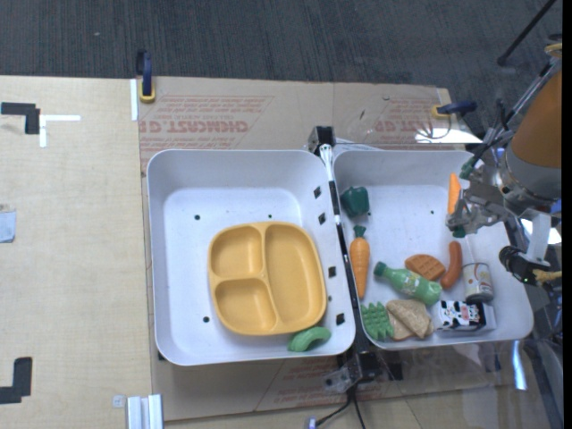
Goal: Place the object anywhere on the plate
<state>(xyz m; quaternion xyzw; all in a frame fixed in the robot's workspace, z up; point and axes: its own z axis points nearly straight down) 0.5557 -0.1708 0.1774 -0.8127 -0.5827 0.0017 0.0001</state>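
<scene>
The gripper [458, 214] hung over the right bin [402, 186] — claw state unclear — above the sausage [455, 263]; the yellow plate [266, 278] sat apart.

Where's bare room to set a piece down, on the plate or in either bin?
All three compartments of the yellow plate are bare, and so is the left bin floor around it, except for the green piece at its near edge. In the right bin, only the far floor beyond the carrot is free; the near half is crowded.
</scene>
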